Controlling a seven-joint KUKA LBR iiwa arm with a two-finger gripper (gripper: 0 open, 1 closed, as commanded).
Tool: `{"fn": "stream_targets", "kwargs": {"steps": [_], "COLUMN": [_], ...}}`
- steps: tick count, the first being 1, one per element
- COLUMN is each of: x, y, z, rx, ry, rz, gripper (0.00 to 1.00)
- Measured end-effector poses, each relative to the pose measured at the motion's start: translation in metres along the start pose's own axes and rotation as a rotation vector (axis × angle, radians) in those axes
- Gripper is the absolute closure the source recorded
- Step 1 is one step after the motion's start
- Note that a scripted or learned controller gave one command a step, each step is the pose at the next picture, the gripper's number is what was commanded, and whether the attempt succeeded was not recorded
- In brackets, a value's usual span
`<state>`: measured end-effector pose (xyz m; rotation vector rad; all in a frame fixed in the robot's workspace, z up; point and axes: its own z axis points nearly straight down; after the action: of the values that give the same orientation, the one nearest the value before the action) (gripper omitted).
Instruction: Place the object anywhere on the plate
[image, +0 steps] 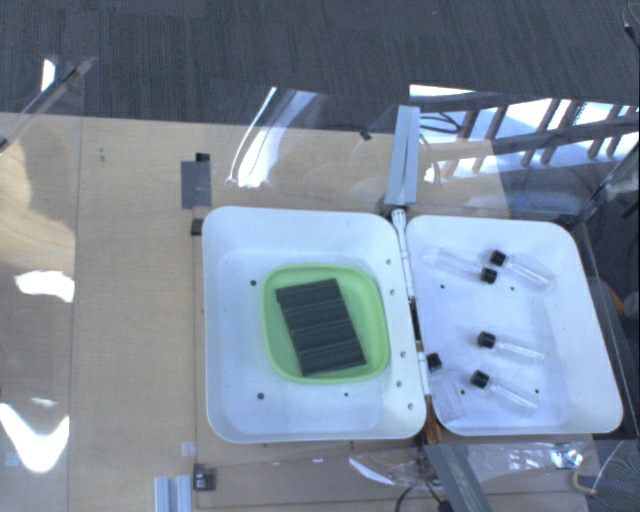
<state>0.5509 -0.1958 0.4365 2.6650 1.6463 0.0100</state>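
On the bench (120, 300), the left bin's (232, 400) green plate (374, 305) bears a dark block (319, 327) inside its rim.

We can barely trace the clear tubes (510, 347) right of the plate (372, 322); just their black caps (486, 340) read.
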Motion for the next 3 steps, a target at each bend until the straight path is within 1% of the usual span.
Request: {"fn": "stream_targets", "kwargs": {"steps": [1, 2, 3], "x": [-0.017, 0.066, 0.016], "y": [-0.031, 0.081, 0.036], "z": [0.000, 0.003, 0.008], "rx": [0.002, 0.002, 0.002], "ry": [0.000, -0.001, 0.000], "rz": [0.102, 0.209, 0.084], "gripper": [0.00, 0.00, 0.00]}}
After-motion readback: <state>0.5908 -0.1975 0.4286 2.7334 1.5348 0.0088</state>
